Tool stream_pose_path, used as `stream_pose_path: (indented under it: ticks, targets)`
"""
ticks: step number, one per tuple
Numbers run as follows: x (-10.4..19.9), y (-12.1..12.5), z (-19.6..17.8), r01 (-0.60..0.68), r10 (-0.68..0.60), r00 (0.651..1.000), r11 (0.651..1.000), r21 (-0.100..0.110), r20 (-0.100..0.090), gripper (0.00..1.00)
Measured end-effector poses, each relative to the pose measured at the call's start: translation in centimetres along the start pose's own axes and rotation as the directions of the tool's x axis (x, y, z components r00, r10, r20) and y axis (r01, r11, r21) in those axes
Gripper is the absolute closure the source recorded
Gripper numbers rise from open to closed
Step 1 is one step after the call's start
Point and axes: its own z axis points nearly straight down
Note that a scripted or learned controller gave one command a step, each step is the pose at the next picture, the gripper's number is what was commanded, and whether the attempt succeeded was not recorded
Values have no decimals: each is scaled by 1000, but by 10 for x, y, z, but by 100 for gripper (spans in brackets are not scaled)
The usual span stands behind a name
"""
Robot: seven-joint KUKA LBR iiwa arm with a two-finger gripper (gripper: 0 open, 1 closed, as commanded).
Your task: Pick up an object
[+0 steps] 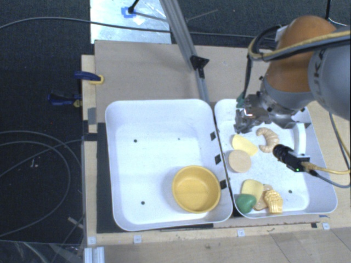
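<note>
front of right white bin (321, 201): green rounded piece (245, 203), ridged yellow corn-like piece (272, 200) and pale yellow block (252, 187) sitting together | left white bin (126, 147): round yellow bowl (196, 188) resting near front corner | mid right bin: tan disc (239, 161), yellow wedge (244, 145), curved tan croissant-shaped piece (268, 138) lying near gripper | gripper (245, 120) hovering low over bin's far left part; finger state: cannot tell

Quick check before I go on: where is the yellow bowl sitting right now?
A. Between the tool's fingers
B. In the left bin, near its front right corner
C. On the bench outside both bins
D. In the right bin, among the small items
B. The yellow bowl sits on the floor of the left bin, near its front right corner, apart from the tool.
</note>
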Motion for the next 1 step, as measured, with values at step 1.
stream_pose_path:
  ticks: [1]
  targets:
    - [44, 21, 0, -1, 1, 1000, 1000, 1, 0, 100]
